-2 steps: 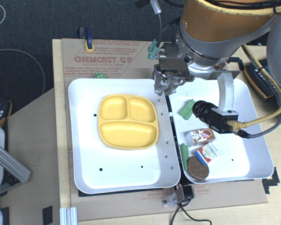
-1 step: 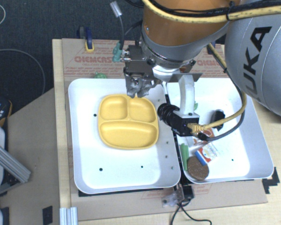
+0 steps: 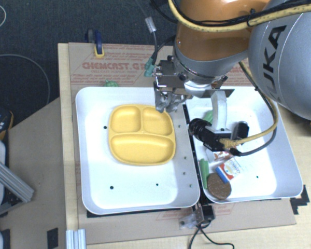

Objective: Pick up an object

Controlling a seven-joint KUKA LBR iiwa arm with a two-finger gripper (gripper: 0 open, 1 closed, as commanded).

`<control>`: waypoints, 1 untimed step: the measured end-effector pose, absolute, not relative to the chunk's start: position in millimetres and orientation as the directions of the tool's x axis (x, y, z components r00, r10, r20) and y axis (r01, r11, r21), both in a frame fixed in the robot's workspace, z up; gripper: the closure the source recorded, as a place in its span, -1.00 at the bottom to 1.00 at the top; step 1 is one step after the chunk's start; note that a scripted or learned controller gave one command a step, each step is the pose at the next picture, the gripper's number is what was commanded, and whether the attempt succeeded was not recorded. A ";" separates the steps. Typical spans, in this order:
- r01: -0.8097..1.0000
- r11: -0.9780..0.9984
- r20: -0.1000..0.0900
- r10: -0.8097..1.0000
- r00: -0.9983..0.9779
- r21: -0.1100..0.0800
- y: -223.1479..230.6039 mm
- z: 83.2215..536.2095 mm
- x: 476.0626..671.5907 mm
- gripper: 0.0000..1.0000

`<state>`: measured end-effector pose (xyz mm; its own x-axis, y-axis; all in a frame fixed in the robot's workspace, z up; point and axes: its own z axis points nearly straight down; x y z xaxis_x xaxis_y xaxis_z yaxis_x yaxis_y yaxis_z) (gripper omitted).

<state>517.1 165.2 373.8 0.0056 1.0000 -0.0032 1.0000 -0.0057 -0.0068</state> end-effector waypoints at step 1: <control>1.000 0.006 0.003 1.000 -0.006 0.006 226.5 421.3 515.8 1.00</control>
